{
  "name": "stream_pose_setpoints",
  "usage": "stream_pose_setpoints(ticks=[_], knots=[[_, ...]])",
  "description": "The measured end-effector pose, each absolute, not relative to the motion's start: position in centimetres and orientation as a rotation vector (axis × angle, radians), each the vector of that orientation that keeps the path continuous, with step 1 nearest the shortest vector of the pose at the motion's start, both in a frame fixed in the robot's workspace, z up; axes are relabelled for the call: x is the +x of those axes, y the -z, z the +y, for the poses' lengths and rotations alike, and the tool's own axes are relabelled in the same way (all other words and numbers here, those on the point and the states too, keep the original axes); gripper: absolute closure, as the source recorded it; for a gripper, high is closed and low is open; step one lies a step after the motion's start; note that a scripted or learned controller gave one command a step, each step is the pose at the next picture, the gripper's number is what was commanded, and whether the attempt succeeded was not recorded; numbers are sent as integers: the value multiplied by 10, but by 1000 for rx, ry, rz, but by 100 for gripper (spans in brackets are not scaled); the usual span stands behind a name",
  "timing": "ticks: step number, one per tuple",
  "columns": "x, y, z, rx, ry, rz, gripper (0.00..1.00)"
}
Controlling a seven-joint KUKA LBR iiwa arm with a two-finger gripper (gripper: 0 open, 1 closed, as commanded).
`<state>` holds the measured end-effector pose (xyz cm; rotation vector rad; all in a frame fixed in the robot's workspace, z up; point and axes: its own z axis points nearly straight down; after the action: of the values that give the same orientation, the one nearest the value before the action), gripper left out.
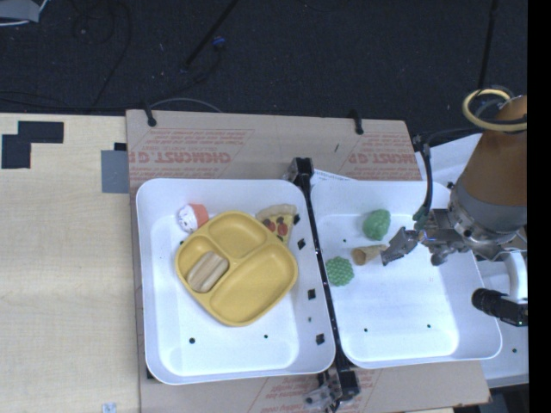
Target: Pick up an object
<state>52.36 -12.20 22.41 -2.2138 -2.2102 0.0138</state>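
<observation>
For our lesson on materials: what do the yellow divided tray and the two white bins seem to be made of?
Yellow tray: probably moulded plastic, smooth and matte, judging by its even colour and rounded compartment ridges.
Left bin and right bin: likely thin formed plastic, slightly glossy, with soft rounded rims and corners. Plastic is a guess from look alone.

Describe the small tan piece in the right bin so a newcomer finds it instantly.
Start at the right bin. Near its upper left lie two green lumps; between them sits a tan cone, just left of the pincer. It alone is tan and tapered.
</observation>
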Motion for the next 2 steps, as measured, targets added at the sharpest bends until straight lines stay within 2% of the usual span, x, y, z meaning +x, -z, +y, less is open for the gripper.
stream_pose_setpoints(ticks=[1,2], knots=[[526,-230,-122,-2219,-3,-2219,0],[527,-166,-123,-2216,-8,-2216,0]])
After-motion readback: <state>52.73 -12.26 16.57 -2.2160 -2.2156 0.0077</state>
